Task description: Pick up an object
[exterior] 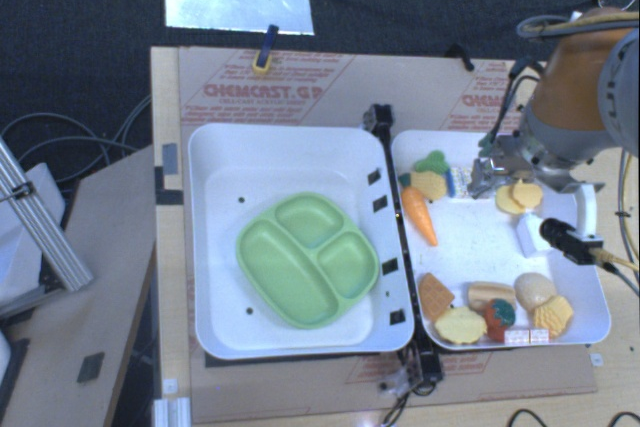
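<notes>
My gripper (483, 179) hangs low over the upper part of the right bin (470, 245), below the grey and orange arm (585, 95). Just left of it lie a small blue and white packet (458, 180), a yellow food piece (430, 184) and a green broccoli (433, 160). An orange carrot (420, 215) lies along the bin's left side. To the gripper's right sits a pale yellow round slice (518, 198), with a white block (527, 236) below it. Nothing visible is held.
Along the right bin's front edge lie several toy foods: a brown cracker (435, 295), a yellow piece (460, 325), a bread roll (490, 293), an egg (533, 290) and a waffle (553, 315). The left bin (230, 165) holds a green divided plate (307, 258).
</notes>
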Controlling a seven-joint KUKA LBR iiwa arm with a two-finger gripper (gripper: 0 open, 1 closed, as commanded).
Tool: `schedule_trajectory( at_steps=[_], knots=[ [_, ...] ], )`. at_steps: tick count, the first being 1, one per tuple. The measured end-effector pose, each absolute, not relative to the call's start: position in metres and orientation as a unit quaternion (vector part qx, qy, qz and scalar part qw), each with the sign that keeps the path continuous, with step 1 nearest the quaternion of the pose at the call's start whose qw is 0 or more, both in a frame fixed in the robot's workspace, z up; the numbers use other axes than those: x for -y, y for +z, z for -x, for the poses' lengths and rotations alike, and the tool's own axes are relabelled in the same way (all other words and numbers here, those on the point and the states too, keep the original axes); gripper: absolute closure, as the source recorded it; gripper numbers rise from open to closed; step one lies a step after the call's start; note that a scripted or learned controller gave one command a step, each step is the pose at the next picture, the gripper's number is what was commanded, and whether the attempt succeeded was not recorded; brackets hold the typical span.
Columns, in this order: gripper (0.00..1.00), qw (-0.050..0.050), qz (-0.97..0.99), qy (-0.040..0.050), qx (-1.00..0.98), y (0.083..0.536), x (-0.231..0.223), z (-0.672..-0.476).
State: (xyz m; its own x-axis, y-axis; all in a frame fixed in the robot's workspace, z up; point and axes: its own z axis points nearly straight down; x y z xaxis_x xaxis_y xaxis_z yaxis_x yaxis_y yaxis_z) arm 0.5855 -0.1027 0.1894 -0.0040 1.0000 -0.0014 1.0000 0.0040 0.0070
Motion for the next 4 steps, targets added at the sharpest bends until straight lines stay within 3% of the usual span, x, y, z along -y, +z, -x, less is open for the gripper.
schedule_trajectory(
  at_steps=[1,3,4],
  knots=[
    [1.0,0.002,-0.706,0.0014,-0.709,0.226,0.103,-0.587],
    [1.0,-0.001,-0.704,0.0005,-0.71,0.216,0.007,-0.569],
    [1.0,0.0,-0.707,-0.0001,-0.707,0.216,0.017,-0.566]
  ],
)
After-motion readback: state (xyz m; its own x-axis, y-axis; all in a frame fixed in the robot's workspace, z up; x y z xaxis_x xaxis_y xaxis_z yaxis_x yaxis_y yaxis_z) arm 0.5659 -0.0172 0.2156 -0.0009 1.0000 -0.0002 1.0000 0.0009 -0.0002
